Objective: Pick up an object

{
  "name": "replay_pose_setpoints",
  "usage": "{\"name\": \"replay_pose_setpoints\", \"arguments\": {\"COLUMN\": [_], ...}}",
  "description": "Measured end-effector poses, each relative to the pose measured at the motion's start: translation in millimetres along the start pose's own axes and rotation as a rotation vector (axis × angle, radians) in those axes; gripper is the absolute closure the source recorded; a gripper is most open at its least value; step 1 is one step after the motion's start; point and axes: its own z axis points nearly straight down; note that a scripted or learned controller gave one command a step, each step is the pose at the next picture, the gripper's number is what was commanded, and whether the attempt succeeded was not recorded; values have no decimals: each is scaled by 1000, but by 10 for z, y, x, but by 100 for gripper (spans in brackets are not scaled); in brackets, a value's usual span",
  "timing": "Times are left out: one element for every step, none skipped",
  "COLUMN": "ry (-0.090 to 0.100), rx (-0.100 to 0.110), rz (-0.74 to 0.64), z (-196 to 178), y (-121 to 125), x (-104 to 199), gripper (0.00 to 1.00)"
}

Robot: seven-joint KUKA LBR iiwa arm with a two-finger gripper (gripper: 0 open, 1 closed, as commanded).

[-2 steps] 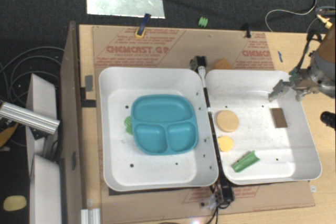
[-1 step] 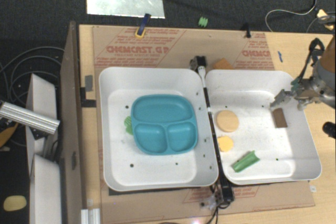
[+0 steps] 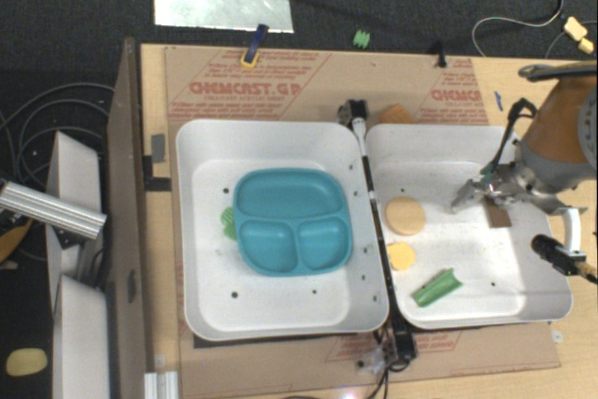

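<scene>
Left bin holds a teal three-compartment plastic tray; right bin holds a tan round disc, a small yellow disc and a green wedge-shaped block. I see the two-finger gripper low in the right bin, well apart from all three. Finger state I cannot tell, so I judge this the approach step: next, shift left over the tan disc and descend.

Two white bins, one blue tray, two tan discs, one green piece.
</scene>
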Motion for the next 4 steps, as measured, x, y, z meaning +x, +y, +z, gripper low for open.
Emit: {"name": "replay_pose_setpoints", "arguments": {"ry": [-5,4,3,4], "rx": [-10,-1,2,1], "rz": [1,-2,-1,-2], "z": [-194,-1144,-992,-1105], "y": [31,30,528,888], "x": [-27,215,-8,-3], "gripper": [100,100,100,100]}}
